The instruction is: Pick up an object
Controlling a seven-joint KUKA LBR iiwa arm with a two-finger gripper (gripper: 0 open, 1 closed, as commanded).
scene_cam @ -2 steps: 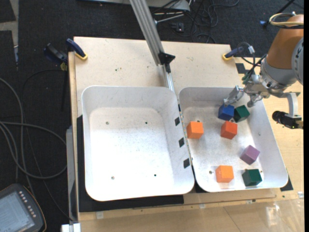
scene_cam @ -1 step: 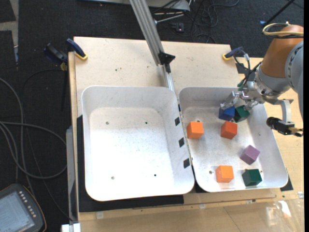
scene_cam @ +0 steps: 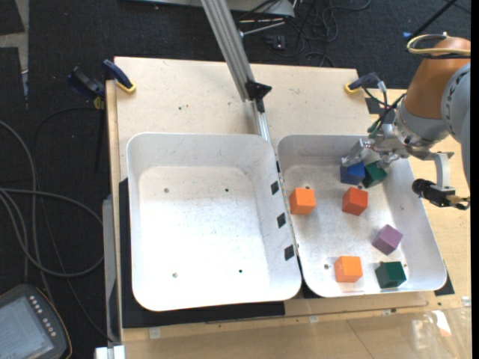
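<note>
We see the left bin (scene_cam: 202,223) bare beside the right bin (scene_cam: 419,230), over whose far end the gripper (scene_cam: 364,160) hangs; whether its jaws are spread we cannot tell. Just beneath it a blue cube (scene_cam: 352,174) touches a green block (scene_cam: 375,173). Nearby lie a red cube (scene_cam: 355,201), two orange cubes (scene_cam: 302,200) (scene_cam: 348,268), a purple cube (scene_cam: 388,238) and a dark green cube (scene_cam: 391,274).

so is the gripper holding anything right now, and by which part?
Cannot tell. The gripper sits low over the blue cube and a green block in the right bin; no grasp is visible.
</note>
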